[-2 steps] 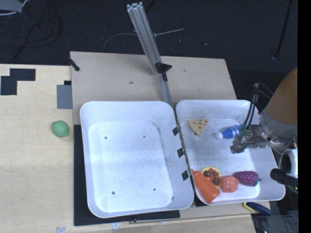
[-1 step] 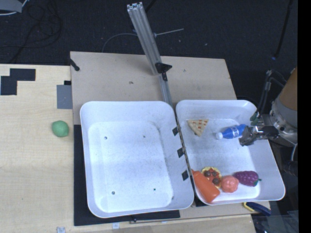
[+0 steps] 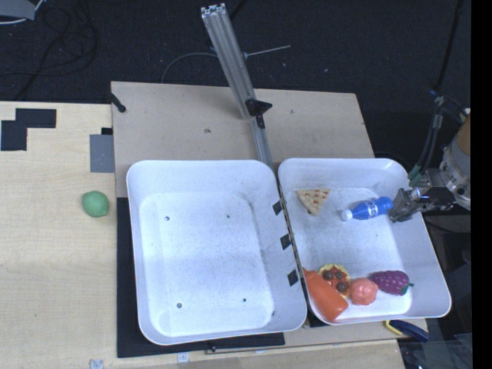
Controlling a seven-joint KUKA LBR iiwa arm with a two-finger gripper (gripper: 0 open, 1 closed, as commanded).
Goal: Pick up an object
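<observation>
Two bins sit side by side on the bench (image 3: 46,283). In the right bin (image 3: 427,302), a bottle (image 3: 367,209) lies near the far right wall, a wedge (image 3: 313,200) to its left. Along the near wall, left to right: carrot (image 3: 326,301), small fruit (image 3: 334,274), ball (image 3: 364,291), grapes (image 3: 390,282). Another ball (image 3: 95,204) rests on the bench left of the left bin (image 3: 142,179).

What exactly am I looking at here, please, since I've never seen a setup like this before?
One fixed camera looks down at a slant on a bench with two shallow white bins. The right bin holds toy items: a blue bottle, a waffle-like wedge, purple grapes, an orange carrot-like piece and some small fruit. A robot arm reaches in from the right; its gripper sits at that bin's right rim, just beside the bottle, with nothing visibly held. The left bin stands alongside, and a green ball lies on the bench.
</observation>
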